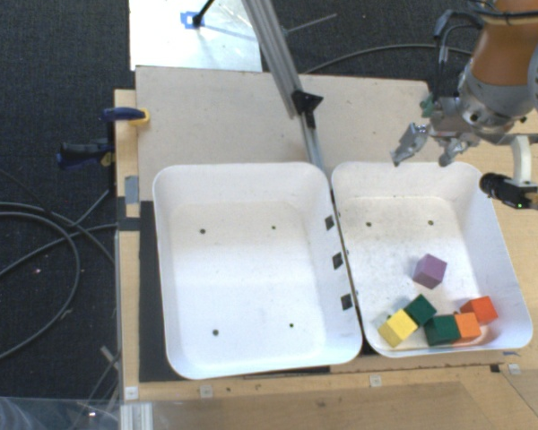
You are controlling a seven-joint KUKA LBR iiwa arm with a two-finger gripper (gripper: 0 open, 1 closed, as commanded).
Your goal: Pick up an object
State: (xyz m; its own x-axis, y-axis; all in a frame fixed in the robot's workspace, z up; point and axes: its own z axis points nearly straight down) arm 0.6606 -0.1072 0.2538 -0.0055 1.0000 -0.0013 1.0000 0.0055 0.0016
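Several small blocks lie in the right bin (377, 195), near its front right corner. A purple block (429, 270) sits apart from the rest. Below it are a yellow block (397, 327), two dark green blocks (420, 309) (441, 330), an orange block (467, 325) and a red-orange block (481, 309), all close together. My gripper (427, 150) hangs above the bin's far rim, well behind the blocks. Its fingers are spread open with nothing between them.
The left bin (175, 186) stands beside the right one, parted by a shared rim with black clips (336, 260). A slanted metal pole (278, 52) crosses the board behind the bins. A blue clamp (99, 150) and cables lie off the bench's left.
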